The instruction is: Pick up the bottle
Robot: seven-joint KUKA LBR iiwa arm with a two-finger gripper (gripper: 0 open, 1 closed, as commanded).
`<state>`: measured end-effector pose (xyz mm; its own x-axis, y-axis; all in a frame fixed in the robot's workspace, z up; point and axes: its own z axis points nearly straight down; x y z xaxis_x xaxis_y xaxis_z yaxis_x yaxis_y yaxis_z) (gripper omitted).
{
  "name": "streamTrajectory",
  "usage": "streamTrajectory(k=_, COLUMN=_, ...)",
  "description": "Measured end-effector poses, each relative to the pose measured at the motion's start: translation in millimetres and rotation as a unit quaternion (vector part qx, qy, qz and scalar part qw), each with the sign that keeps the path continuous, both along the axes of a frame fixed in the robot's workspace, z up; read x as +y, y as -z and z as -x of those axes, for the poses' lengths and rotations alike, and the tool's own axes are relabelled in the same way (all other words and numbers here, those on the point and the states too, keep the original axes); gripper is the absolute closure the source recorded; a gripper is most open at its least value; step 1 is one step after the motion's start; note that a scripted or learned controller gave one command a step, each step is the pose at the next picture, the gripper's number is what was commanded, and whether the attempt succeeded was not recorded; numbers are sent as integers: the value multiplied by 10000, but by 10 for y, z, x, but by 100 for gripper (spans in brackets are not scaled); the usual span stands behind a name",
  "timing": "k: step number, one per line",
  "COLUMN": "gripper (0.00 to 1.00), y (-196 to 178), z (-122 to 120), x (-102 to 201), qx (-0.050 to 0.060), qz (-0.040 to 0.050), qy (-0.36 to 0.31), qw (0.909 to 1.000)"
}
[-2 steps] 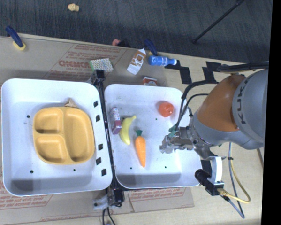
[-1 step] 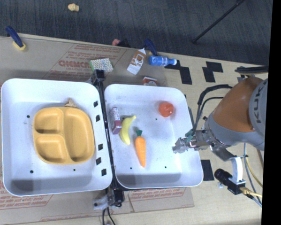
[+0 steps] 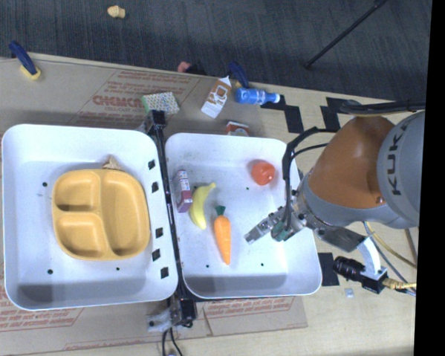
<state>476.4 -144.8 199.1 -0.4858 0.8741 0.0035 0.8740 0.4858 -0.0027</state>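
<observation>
Bottle, small, pinkish, lies in right bin by dividing wall, well left of gripper, beyond banana and carrot. Gripper hangs low over bin floor, fingers spread, grasping nothing. Tomato sits above gripper.

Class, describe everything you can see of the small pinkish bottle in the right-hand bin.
The small pinkish-purple bottle looks like plastic, with a paler end toward the bin's far wall; any label is too small to read. It lies on its side on the floor of the right shallow white bin, by the left wall, touching or nearly touching the yellow toy banana.
</observation>
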Motion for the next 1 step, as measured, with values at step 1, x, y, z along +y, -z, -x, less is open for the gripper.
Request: streamTrajectory(k=1, gripper=100, y=-136, z=-1, x=631, qx=0, qz=0, qy=-605, qw=9982)
